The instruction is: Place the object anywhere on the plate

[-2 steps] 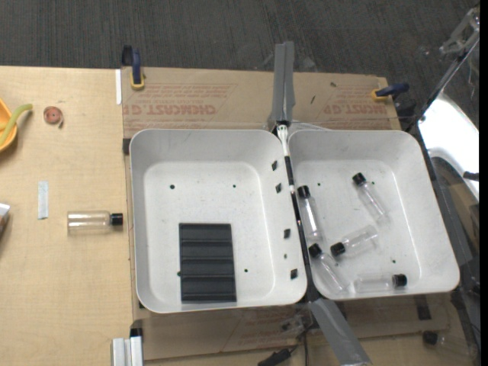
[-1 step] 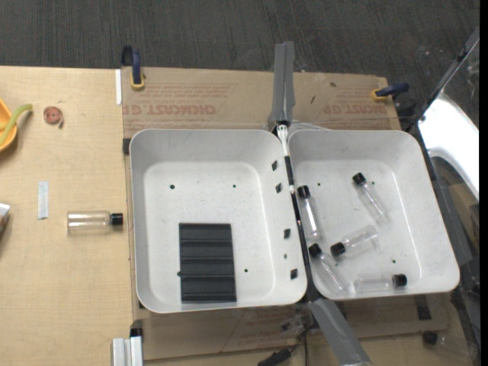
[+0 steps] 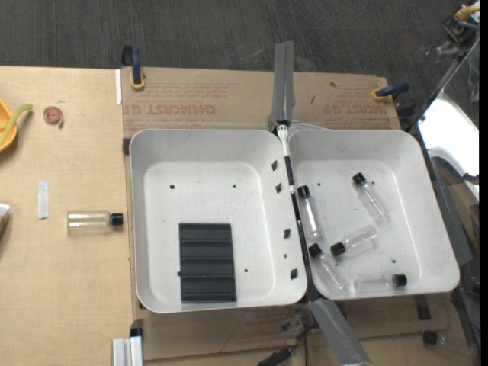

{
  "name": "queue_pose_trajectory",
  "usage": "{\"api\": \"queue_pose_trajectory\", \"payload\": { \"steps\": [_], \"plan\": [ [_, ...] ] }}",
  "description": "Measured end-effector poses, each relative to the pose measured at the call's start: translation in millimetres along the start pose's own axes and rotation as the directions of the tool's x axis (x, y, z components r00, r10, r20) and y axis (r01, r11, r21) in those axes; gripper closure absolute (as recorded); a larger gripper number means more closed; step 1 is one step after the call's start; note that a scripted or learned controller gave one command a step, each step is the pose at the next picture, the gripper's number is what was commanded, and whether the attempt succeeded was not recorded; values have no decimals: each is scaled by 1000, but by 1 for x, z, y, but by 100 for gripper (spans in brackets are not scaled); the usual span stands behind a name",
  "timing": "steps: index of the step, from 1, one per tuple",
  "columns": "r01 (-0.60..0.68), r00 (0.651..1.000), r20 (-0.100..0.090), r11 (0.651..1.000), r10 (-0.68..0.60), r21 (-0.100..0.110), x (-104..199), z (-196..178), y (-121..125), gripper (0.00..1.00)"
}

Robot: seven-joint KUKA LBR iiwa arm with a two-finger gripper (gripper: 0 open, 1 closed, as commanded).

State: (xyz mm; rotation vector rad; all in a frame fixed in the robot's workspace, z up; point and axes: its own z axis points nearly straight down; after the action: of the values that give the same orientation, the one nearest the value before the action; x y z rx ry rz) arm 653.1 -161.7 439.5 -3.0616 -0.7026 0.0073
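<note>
5 vials (image 3: 368,197) in R bin (image 3: 412,158), 1 black plate (image 3: 206,263) in L bin (image 3: 152,158).

bright, even overhead light | soft shadows — slight blur

White bins, black plate, clear vials

Both bins, left bin (image 3: 152,166) and right bin (image 3: 412,174), are white with small dark specks; inside the left bin the ribbed plate (image 3: 206,263) is black. The vials (image 3: 369,195) in the right bin are clear with black caps. The surface (image 3: 61,280) left of the bins is pale tan wood, with brown cardboard (image 3: 229,101) printed in faded red behind them.
</note>
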Motion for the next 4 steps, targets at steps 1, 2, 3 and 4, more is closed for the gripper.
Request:
{"api": "queue_pose_trajectory", "payload": {
  "steps": [1, 2, 3, 4],
  "plan": [
    [-137, 991, 1, 991, 137, 1, -39, 0, 38, 0],
    [-206, 978, 0, 978, 206, 1, -107, 0, 4, 0],
    [-250, 968, -1, 968, 250, 0, -43, -1, -61, 0],
    [-252, 968, -2, 968, 252, -1, 62, -1, -129, 0]
  ]
}}
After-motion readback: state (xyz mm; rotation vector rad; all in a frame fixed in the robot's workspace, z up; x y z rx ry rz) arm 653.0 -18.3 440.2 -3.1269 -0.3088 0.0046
